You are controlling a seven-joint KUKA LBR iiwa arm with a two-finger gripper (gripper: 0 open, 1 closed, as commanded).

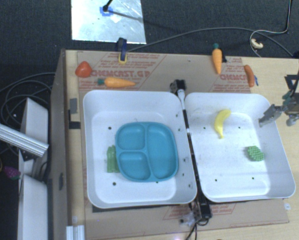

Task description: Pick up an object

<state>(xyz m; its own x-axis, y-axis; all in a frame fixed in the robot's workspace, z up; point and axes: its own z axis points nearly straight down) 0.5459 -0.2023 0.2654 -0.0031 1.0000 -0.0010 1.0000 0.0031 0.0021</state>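
With its state impossible to tell, the gripper (277, 113) sits at the right bin's (239, 191) rim, so descending here risks striking it, missing the banana (221, 122) beyond.

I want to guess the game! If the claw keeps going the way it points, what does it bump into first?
Probably the yellow banana. The claw points left across the right bin, and the banana lies nearest along that line, though its height above the bin is unclear.
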